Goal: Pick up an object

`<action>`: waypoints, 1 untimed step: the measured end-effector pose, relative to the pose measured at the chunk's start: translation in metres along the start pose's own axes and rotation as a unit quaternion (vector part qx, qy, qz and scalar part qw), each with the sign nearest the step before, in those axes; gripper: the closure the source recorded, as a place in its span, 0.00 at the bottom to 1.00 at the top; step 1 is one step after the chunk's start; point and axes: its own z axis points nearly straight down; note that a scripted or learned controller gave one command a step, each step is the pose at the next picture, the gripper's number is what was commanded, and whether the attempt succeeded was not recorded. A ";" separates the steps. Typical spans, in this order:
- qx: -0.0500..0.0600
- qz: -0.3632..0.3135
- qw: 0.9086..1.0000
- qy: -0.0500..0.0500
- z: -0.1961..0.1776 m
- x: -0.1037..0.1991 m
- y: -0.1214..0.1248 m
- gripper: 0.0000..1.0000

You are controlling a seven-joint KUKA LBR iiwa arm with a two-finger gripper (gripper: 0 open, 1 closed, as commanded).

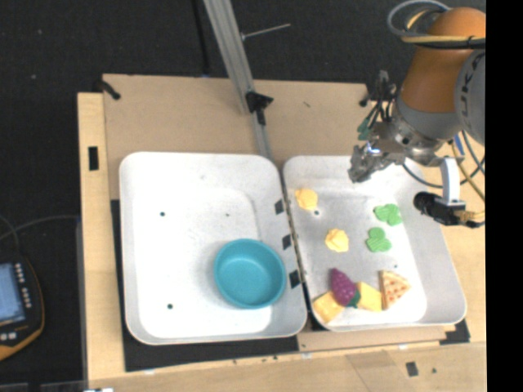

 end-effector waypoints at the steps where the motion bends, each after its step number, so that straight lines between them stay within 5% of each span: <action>1: 0.004 0.000 1.000 0.001 0.009 0.055 0.002 1.00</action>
